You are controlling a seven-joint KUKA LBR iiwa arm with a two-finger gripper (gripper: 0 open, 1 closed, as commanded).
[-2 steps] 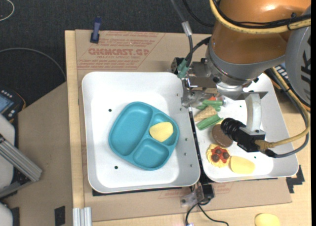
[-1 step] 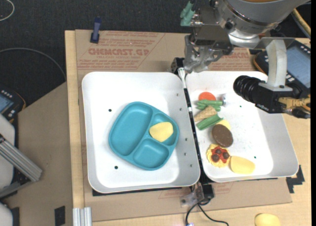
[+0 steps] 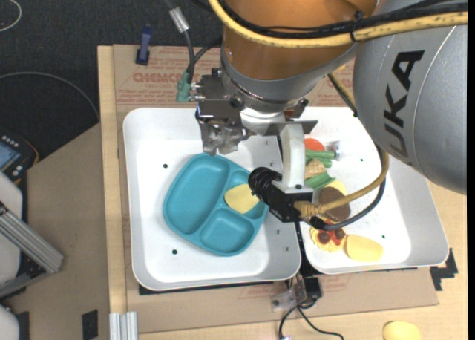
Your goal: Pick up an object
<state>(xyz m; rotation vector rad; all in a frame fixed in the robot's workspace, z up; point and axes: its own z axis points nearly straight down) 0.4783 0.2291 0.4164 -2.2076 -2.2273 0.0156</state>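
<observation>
A teal divided plate [image 3: 204, 208] lies in the left bin [image 3: 148, 182], tilted toward the bin's right side. A pale yellow chip-shaped piece [image 3: 240, 198] rests on the plate's right edge. My gripper [image 3: 220, 138] hangs over the back of the left bin, just above the plate's far rim, with the arm's orange band and grey wrist looming above it. I see nothing held under it. The right bin [image 3: 415, 220] holds several small items: a red piece [image 3: 314, 145], green pieces [image 3: 318, 170], a brown lump [image 3: 332, 202] and a yellow lemon-like piece [image 3: 362, 246].
A black cable fitting [image 3: 272, 194] and a yellow hose [image 3: 365, 188] dangle from the wrist over the divider between the bins. Most of the right bin's back is hidden by the arm. A cardboard sheet [image 3: 159, 71] lies under both bins.
</observation>
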